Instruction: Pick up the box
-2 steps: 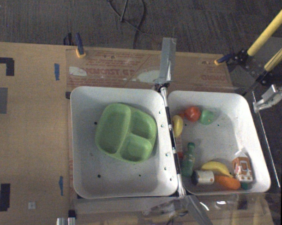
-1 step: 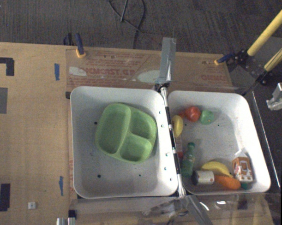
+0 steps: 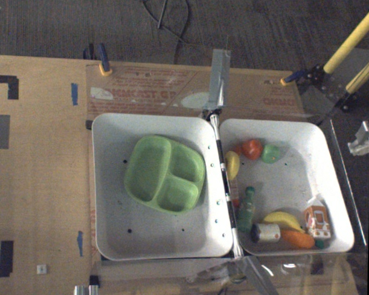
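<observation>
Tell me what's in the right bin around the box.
The box sits in the right bin's near corner, beside a carrot, banana and can. Whatever lies under the box is covered.

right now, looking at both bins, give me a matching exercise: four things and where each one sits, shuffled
Things:
1. plate
2. box
3. tomato
4. bottle

Places:
A. right bin, far side near the divider
B. left bin, middle
C. right bin, near right corner
D. right bin, along the divider, standing between the two bananas

Pairs: 1-B, 2-C, 3-A, 4-D
</observation>
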